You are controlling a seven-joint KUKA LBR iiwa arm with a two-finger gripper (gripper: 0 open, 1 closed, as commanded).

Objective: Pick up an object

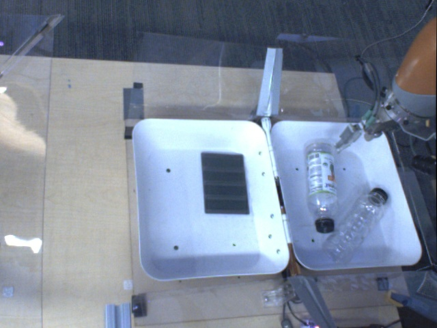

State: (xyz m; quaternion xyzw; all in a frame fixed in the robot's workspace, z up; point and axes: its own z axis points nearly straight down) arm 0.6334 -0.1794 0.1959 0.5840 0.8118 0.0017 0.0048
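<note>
One claw (349,136) hangs over the far edge of the right bin (403,244), at about one o'clock from that bin's middle, and I cannot tell how it is set. It grips nothing that I can see. Just beside it, toward seven o'clock, lies a clear bottle with a white and orange label (321,183), its black cap pointing toward six o'clock. A second, bare clear bottle (356,225) lies slantwise at four o'clock from the first, its neck toward the right rim; the two sit close near the black cap. Bare white floor shows along the bin's near edge. The left bin (164,238) holds a dark ribbed slab (225,183) near its middle, well apart from every rim. Light wooden desk (82,183) stretches toward nine o'clock.
</note>
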